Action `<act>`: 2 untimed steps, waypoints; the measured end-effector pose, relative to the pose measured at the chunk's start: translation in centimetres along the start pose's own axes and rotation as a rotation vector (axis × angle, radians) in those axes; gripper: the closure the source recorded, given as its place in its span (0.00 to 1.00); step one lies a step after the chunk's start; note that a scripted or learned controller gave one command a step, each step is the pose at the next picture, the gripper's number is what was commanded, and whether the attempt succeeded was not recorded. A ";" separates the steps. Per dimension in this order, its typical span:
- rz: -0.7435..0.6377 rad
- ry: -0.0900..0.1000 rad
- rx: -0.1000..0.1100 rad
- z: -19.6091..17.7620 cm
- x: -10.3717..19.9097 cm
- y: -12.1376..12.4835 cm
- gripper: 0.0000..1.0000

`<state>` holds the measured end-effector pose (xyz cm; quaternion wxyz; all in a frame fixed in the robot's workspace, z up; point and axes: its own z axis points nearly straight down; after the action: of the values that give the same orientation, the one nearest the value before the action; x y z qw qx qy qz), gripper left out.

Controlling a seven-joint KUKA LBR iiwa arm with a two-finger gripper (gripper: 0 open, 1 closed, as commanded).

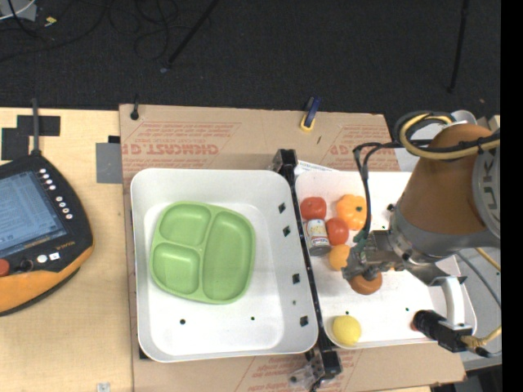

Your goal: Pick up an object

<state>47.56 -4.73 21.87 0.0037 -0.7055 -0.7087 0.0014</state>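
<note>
In the right bin lie several small items: a red tomato, an orange pepper, a small labelled jar, a red piece, an orange-yellow piece, an orange-brown round object and a yellow lemon. My gripper reaches down into the middle of this bin, directly over the orange-brown round object and close to the orange-yellow piece. The gripper's dark body hides the top of that round object.
The left bin holds a green divided plate. A black divider separates the two bins. A teach pendant lies on the bench at far left. The arm's bulky grey and orange wrist overhangs the right bin's right side.
</note>
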 end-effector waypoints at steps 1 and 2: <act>0.002 -0.002 -0.001 0.1 2.6 1.2 1.00; 0.005 -0.003 -0.004 -1.8 1.9 1.0 1.00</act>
<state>48.56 -2.84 23.71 0.0013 -0.7074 -0.7068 0.0011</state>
